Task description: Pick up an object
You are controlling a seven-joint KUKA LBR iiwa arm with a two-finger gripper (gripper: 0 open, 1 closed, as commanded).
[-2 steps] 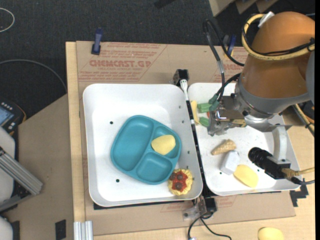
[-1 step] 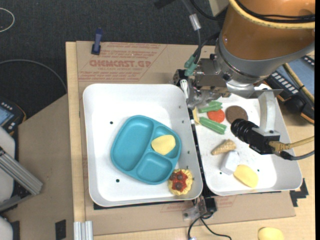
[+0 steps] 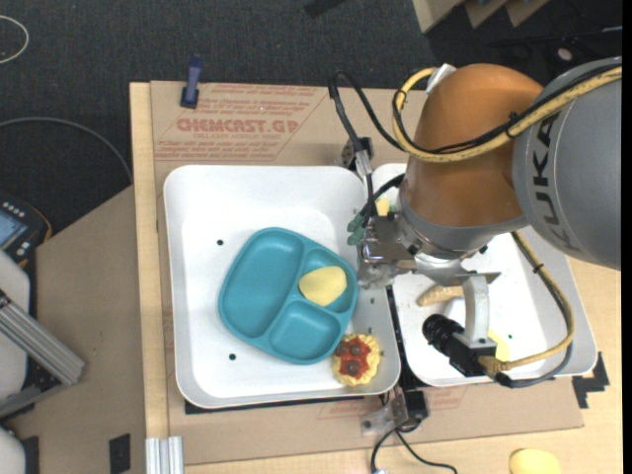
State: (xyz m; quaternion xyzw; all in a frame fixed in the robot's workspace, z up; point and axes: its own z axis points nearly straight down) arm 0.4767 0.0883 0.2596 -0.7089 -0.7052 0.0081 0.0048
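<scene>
A teal divided plate [image 3: 267,294] lies in the left bin [image 3: 197,205]. A pale yellow rounded object [image 3: 323,283] rests in the plate's right compartment. A small red and yellow object [image 3: 356,357] sits in the left bin's near right corner, beside the plate. A tan elongated piece [image 3: 439,293] lies in the right bin [image 3: 553,339], partly under the arm. My gripper [image 3: 376,257] hangs low over the divide between the two bins, just right of the plate, and the wrist hides most of it.
The bulky grey and orange arm [image 3: 474,156] covers most of the right bin. A blue clip [image 3: 192,82] lies on the cardboard sheet behind the bins. A yellow object [image 3: 533,460] sits off the bench's near right corner.
</scene>
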